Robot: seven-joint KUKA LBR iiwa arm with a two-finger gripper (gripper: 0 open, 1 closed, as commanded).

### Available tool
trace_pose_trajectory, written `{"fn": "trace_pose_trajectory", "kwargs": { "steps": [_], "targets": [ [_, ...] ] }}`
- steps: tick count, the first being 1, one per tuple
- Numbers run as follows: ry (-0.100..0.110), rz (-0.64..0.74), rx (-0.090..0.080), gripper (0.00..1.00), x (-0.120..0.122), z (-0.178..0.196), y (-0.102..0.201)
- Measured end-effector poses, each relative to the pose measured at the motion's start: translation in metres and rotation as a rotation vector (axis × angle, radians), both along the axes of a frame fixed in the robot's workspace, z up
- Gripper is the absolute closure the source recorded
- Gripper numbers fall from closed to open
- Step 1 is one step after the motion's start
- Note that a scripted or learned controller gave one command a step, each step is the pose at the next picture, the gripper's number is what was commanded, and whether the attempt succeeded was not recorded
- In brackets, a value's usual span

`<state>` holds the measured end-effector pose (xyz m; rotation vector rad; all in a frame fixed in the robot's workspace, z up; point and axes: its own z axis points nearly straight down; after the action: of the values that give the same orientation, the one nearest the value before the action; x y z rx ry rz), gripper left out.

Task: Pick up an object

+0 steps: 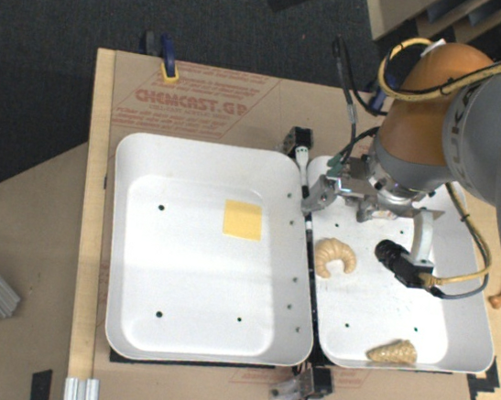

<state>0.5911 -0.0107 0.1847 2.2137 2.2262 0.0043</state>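
Observation:
A tan croissant-shaped piece (335, 256) lies in the right bin (452, 348), close to the divider between the bins. Another tan ridged piece (393, 353) rests near that bin's front edge. A flat yellow square (243, 220) sits in the left bin (132, 252), right of its centre. My gripper (371, 211) hangs over the back of the right bin, under the grey and orange wrist, just behind and to the right of the croissant piece. I see nothing held in it.
Both white bins stand side by side on a brown cardboard sheet (200, 100). A blue clamp (167, 53) grips the sheet's far edge. Small black fittings sit at the divider's back (297, 142) and front (313, 382).

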Motion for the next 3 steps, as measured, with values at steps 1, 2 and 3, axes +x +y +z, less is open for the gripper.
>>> {"fn": "trace_pose_trajectory", "kwargs": {
  "steps": [1,2,3],
  "targets": [
    [0.003,0.003,0.003,0.00,-0.007,0.000,0.080],
    [-0.002,0.002,0.001,0.00,0.005,0.023,0.152],
    [0.018,0.000,0.000,0.00,-0.068,-0.048,0.189]
  ]
}}
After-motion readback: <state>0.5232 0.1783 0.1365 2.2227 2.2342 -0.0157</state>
